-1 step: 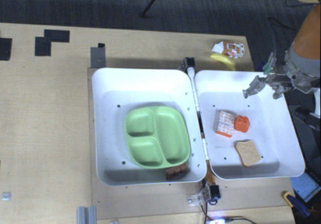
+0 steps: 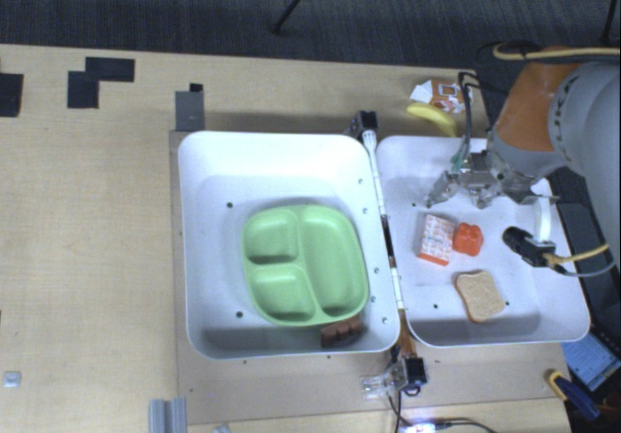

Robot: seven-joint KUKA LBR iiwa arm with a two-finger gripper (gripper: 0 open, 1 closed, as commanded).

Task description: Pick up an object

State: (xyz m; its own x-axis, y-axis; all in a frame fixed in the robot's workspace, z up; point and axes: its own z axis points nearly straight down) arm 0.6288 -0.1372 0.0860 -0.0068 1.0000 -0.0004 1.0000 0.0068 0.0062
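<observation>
The end effector [image 2: 473, 186] hovers with fingers spread apart, gripping nothing, above the red-and-white rectangular packet [image 2: 437, 239]; a small orange-red block [image 2: 468, 239] touches that packet's right side.

green tray [image 2: 306, 264] — left bin [image 2: 204, 188] | toast [image 2: 480, 294], tomato [image 2: 468, 239] — right bin [image 2: 408, 164]
</observation>
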